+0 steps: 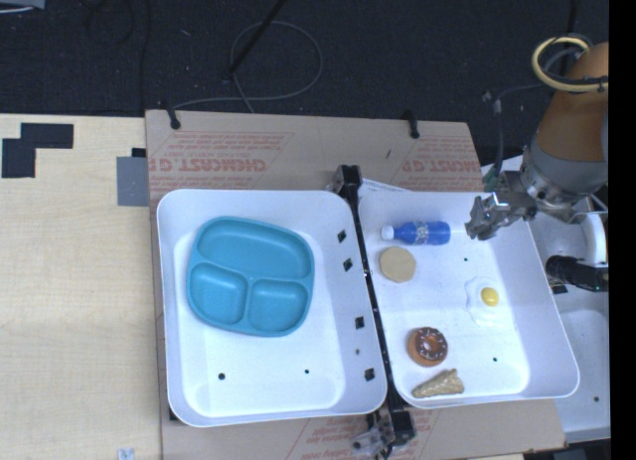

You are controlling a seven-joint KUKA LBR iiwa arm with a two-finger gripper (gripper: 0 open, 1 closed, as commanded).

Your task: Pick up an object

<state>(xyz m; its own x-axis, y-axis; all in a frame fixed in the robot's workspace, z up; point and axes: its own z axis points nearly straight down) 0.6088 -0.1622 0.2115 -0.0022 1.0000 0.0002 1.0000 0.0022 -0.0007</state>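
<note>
My pincer (484,220) hangs over the right bin's (556,349) far edge; I cannot tell its state. A blue bottle (417,233) lies just left of it, a round cookie (398,265) beyond, a fried egg (487,299) below.

2 shallow white bins sit side by side. The left bin (199,388) holds a blue 3-compartment plastic tray (250,275). The right bin (527,349) holds a small blue-and-white bottle (417,233), round tan cookie (397,265), fried egg (486,299), chocolate doughnut (427,346) and waffle cone (439,383). The grey gripper (484,220) hovers above the right bin's upper right part.
</note>
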